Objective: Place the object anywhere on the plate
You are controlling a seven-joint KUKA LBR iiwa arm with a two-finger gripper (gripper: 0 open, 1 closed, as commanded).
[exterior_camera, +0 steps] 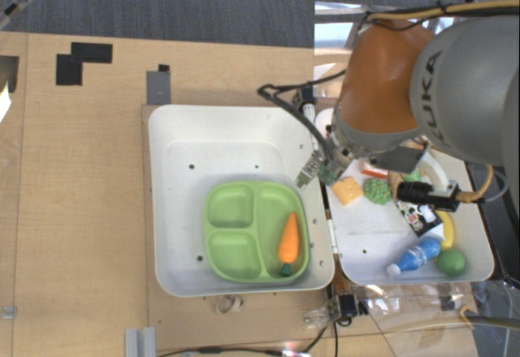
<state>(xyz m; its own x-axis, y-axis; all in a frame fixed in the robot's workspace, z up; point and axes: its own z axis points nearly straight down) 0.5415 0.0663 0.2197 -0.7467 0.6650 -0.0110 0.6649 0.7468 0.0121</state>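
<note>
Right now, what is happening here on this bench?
A grey KUKA arm reaches in over the right bin, its gripper near the divide between the two bins. A toy carrot already lies in the right compartment of the green plate in the left bin. Several other small items lie in the right bin.

Arm [455, 95]: dark lettering on grey casing at 3 o'clock, reads "KUKA" in part, running vertically, letters cut by the curve. Small black-and-white pack [418, 219] in right bin: print too small to read.
</note>
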